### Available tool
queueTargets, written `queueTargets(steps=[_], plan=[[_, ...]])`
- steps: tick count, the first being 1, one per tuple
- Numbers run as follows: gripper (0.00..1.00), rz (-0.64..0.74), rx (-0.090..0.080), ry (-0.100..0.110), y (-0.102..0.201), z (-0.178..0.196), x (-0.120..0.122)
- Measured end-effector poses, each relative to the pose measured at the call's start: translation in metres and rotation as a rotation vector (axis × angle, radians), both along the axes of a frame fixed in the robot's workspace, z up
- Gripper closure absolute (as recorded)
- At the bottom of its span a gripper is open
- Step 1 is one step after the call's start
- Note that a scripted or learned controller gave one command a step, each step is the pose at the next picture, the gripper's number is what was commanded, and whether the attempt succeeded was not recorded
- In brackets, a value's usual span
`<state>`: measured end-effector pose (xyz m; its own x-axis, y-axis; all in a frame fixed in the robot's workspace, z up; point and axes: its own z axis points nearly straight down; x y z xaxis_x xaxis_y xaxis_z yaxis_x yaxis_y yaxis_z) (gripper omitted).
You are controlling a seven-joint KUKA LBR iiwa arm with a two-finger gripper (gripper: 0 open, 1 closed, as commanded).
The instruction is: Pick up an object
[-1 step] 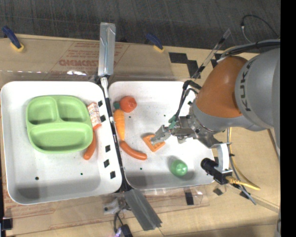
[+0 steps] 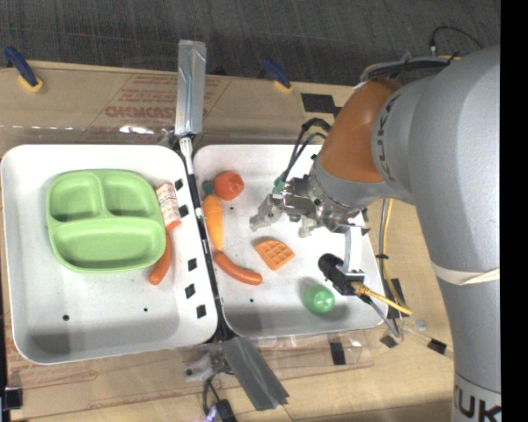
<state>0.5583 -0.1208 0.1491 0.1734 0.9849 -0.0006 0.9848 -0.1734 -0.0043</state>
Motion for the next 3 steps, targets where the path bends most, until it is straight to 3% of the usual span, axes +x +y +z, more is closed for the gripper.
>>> queueTargets(steps=[1, 2, 3], plan=[[0.00, 0.185, 0.002, -0.002, -0.037, -0.058, -0.030], [1.00, 0.190, 0.002, 0.001, -0.037, -0.049, -0.030], [1.00, 0.183, 0.001, -0.004, -0.009, 0.042, 0.012]])
